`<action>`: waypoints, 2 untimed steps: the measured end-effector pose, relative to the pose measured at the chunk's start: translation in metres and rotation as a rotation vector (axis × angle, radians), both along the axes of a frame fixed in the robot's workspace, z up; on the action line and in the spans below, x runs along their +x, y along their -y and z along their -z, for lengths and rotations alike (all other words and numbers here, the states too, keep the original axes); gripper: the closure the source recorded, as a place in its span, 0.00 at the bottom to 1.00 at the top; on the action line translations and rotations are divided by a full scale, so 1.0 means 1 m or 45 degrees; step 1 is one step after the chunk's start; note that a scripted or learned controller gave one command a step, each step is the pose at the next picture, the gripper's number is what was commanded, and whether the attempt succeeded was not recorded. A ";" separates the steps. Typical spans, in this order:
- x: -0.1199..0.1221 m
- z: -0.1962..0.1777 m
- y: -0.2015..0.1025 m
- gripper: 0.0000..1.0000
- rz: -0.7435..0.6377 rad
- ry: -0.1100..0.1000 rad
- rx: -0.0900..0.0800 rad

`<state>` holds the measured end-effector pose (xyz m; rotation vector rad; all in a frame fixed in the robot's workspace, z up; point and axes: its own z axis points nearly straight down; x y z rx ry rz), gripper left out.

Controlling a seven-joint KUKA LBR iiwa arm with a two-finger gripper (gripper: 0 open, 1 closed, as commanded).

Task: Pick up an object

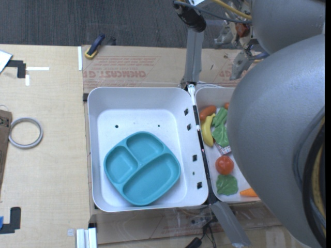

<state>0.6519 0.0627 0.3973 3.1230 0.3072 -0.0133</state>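
Observation:
The right bin (202, 94) holds toy food: a yellow banana (207, 130), a green leafy piece (221, 126), a red-orange piece (207, 111) at the back, a red tomato (224, 165), another green piece (227, 184) and an orange carrot tip (249, 192). The grey arm (282, 112) looms large over the right bin and hides most of it. In the left bin (98, 138) lies a blue divided plate (143, 167) with three compartments.
A roll of tape (23, 133) lies on the wooden bench at the left. A blue and yellow tool (94, 46) rests at the back. A grey post (193, 50) with cables stands behind the bins. Cardboard lies under the bins.

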 end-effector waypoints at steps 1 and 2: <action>-0.017 0.054 0.077 0.00 -0.007 -0.004 0.001; -0.076 0.193 -0.004 0.00 -0.009 -0.003 0.001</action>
